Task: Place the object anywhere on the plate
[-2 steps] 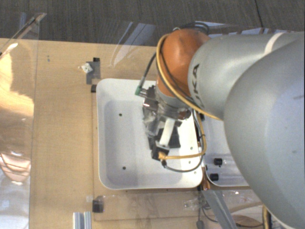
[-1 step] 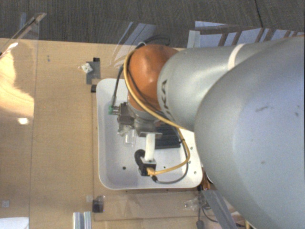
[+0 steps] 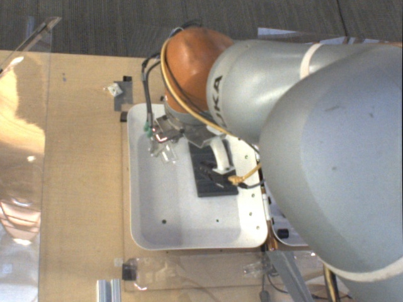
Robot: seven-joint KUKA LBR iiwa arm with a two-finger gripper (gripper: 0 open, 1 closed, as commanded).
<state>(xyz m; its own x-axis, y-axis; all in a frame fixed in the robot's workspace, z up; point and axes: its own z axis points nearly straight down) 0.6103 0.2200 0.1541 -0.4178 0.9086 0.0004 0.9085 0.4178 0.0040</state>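
My gripper (image 3: 161, 145) hangs low over the far left part of the left white bin (image 3: 136, 194), close to its floor. The orange wrist band (image 3: 189, 61) and the grey arm rise above it. A tiny green spot (image 3: 147, 129) sits by the gripper's left side; I cannot tell what it is. I see nothing held at the gripper. The arm hides the right part of this bin and nearly all of the other bin.
The wooden bench (image 3: 82, 168) spreads to the left of the bin. A small black bracket (image 3: 124, 96) stands at the bin's far left corner. The bin floor (image 3: 182, 225) bears two small dark dots. The bulky arm (image 3: 327, 156) covers the right.
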